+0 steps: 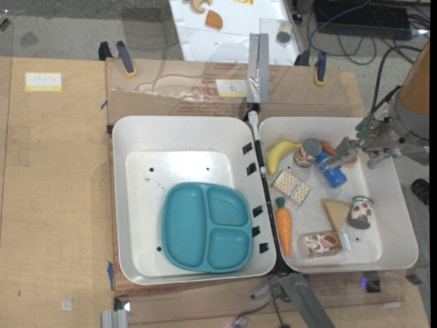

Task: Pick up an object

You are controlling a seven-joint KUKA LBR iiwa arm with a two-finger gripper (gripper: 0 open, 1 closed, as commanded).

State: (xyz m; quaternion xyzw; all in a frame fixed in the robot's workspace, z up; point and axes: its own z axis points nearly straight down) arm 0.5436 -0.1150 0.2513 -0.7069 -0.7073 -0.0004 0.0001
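My gripper (339, 156) hangs low over the upper middle of the right bin (399, 251). It is right above a blue toy (334, 177) and beside a small orange piece (328, 146). A round grey-topped can (306, 154) and a yellow banana (280, 155) lie just left of it. Lower in the bin lie a checkered cracker (291, 186), a carrot (283, 229), a tan wedge (334, 214), a small jar (360, 212) and a red-brown packet (322, 243). I see nothing clearly held.
The left bin (136, 183) holds a teal divided plate (207, 227). A black-clipped wall (258, 183) separates the bins. The grey arm (403, 132) comes in from the right edge. Cardboard and clamps line the back.
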